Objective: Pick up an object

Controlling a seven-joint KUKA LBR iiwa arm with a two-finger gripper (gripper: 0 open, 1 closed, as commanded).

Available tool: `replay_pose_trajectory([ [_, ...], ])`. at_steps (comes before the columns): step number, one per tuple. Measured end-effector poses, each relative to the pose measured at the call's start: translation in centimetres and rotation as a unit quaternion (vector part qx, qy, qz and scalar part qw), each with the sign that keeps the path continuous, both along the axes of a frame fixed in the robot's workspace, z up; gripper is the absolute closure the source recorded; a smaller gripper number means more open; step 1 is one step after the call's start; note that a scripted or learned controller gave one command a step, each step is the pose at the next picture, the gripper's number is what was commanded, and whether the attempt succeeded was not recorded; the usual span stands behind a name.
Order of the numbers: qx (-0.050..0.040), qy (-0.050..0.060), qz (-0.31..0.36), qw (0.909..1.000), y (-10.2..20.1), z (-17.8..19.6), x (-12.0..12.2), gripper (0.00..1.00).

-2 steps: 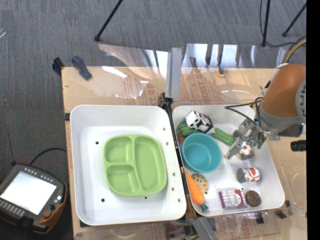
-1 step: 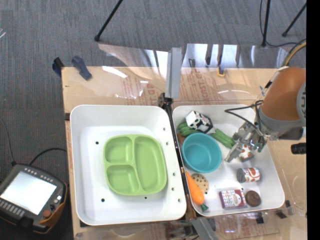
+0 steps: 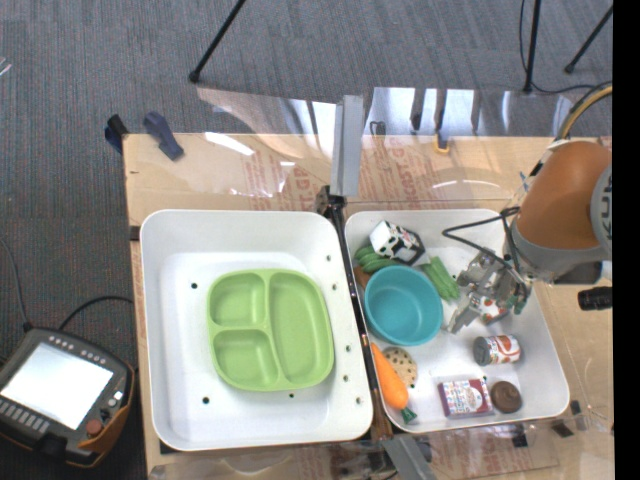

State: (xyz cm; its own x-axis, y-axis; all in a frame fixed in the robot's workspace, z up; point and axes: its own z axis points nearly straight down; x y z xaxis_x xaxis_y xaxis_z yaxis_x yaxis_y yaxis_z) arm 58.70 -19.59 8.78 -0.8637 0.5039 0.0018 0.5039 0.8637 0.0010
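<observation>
Currently: gripper (image 3: 478,303) low in right bin (image 3: 545,388), centre-right of frame, finger state indiscernible. Nearest candidates: small can (image 3: 497,349) just below, teal bowl (image 3: 402,305) beside. Advice: centre over can, descend clear of bowl.

The scene is bright and evenly lit from above, with soft, short shadows under the green tray (image 3: 270,330) and along the bin walls. The white bins (image 3: 170,268) run close to overexposed, losing surface detail. Strong glare streaks a clear plastic sheet (image 3: 300,163) at the desk's (image 3: 140,168) far edge. Focus is fair; small objects look slightly soft and grainy.
</observation>
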Motion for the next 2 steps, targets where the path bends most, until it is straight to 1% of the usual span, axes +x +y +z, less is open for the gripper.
replay_pose_trajectory([
  [1, 0.0002, -0.001, -0.001, 1.0, 0.0, 1.1, 0.1, 1.0],
  [2, 0.0013, 0.001, -0.09, 0.996, -1.3, -0.1, -7.3, 1.0],
])
